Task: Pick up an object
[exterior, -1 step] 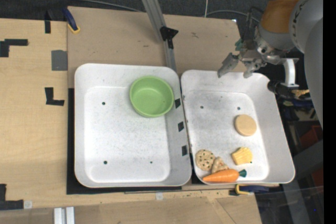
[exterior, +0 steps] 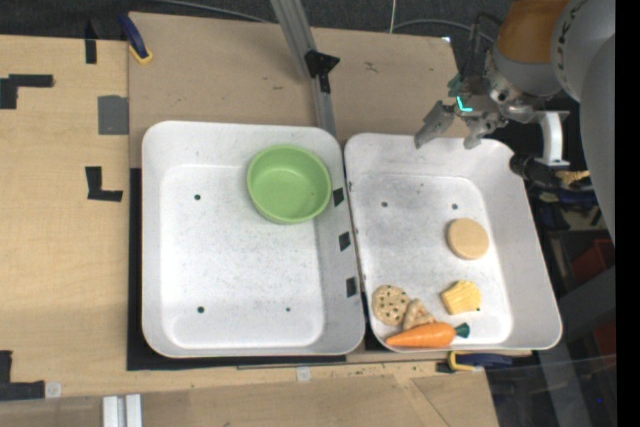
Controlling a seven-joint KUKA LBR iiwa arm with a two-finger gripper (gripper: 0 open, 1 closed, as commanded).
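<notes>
Wooden bench [exterior: 220, 75] carries two white bins side by side. From above, I see my gripper [exterior: 452, 128] hanging at the right bin's [exterior: 520, 215] 12 o'clock rim, fingers spread wide, holding nothing. Carrot [exterior: 425, 336], cookie [exterior: 389, 303], cheese [exterior: 461, 296] and disc [exterior: 467, 239] cluster toward 5 o'clock, reachable. A green bowl [exterior: 289, 183] sits in the left bin [exterior: 170, 245].

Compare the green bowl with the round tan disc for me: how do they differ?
The green bowl sits in the left bin; the round tan disc lies in the right bin. The bowl is clearly larger and hollow, open side up; the disc is small, flat and solid. The bowl is bright green, the disc pale tan. Both are round and lie apart from the gripper.
</notes>
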